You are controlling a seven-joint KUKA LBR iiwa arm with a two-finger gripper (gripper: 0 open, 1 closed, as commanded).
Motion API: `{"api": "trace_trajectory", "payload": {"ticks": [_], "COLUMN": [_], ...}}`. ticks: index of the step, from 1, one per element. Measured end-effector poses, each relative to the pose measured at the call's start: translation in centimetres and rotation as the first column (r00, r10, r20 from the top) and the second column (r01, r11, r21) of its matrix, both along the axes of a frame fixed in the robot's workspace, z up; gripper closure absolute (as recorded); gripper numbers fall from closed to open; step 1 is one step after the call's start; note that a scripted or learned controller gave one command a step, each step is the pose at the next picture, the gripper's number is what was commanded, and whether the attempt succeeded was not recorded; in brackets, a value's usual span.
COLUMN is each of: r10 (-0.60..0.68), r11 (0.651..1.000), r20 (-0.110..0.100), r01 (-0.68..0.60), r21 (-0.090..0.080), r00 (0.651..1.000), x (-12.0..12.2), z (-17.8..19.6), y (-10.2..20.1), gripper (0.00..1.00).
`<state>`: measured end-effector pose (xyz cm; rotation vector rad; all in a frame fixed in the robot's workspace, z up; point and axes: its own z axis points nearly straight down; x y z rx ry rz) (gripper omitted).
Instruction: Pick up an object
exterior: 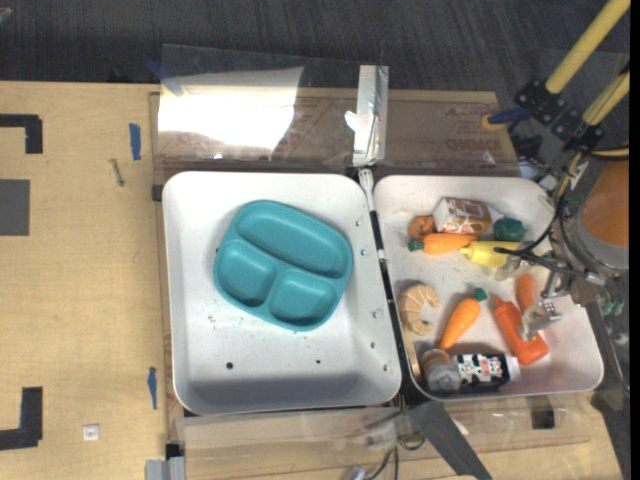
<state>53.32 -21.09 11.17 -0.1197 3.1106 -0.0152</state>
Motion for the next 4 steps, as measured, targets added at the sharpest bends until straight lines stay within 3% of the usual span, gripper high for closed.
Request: {"api": "trace_trajectory", "payload": {"ticks": [1, 2, 3, 4], "r10": [-0.069, -0.064, 0.323, 0.217], "r11": [0.998, 0.998, 0.946, 0.976], "r20": [-0.001, 0.016, -0.019, -0.02], "r01": [0.069, 0.064, -0.323, -0.217], "r21": [0.008, 0.003, 0.001, 0.005], "r00": [0.998, 0.998, 0.946, 0.976], "x": [-3.0, -3.8, 1.0, 2.0], "z": [-2.1, -1.8, 3.3, -2.3], "y": [6.2, 8.2, -1.5, -1.2], "gripper": [0.0, 0.0, 0.0, 0.0]}}
